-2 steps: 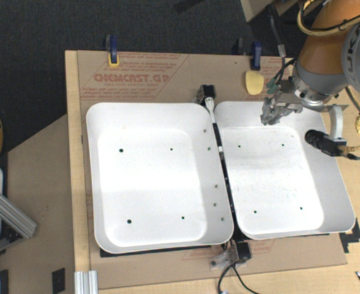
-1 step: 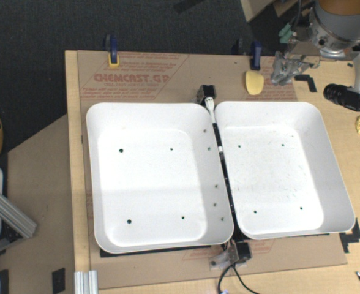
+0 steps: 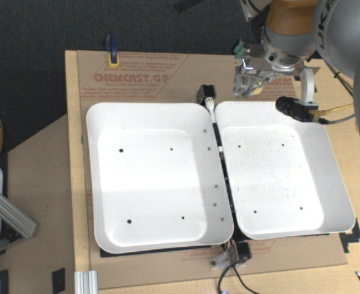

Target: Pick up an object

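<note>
My gripper [image 3: 249, 86] hangs under the orange-banded wrist [image 3: 293, 17] at the top right, just beyond the back rim of the right bin [image 3: 327, 164]. Its tip sits over the brown board near that bin's back-left corner. The metal parts there are small and blurred against the printed board. The left bin [image 3: 100, 164] lies beside it, white with a few small dark dots on its floor.
A black bar with a clamp [image 3: 206, 94] runs between the two bins. A black fitting with a cable [image 3: 293, 108] sticks out by the right bin's back rim. A blue and yellow clamp [image 3: 112, 49] holds the board's back edge.
</note>
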`<state>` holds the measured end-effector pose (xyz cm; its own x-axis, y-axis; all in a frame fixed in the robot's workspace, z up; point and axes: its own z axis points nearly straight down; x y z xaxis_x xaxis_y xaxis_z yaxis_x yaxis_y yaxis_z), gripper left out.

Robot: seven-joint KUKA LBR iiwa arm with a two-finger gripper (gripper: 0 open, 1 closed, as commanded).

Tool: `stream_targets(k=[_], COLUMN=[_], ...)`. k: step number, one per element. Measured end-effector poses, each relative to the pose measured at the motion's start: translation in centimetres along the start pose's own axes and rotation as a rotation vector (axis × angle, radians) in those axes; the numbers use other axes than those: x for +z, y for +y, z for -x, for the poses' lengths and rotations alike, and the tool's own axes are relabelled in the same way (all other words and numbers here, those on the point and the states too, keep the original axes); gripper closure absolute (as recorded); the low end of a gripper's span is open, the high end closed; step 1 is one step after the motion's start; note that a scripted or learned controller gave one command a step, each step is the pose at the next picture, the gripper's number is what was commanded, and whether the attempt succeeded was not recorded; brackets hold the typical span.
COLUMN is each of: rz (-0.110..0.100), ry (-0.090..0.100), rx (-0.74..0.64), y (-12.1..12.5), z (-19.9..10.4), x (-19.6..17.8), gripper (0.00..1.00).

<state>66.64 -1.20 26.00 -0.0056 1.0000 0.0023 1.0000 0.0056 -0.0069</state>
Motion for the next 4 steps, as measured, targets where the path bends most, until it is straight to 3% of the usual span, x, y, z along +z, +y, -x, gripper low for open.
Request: stream_targets(k=[1, 2, 3, 4], rz=[0.012, 0.015, -0.003, 0.008], ry=[-0.002, 0.004, -0.002, -0.003], rx=[0.004, -0.010, -0.003, 0.009], y=[0.0, 0.0, -0.1, -1.4], z=[-1.1, -16.2, -24.3, -19.5], x=[-4.0, -8.8, 0.7, -3.5], gripper=[1.00, 1.00, 1.00, 1.00])
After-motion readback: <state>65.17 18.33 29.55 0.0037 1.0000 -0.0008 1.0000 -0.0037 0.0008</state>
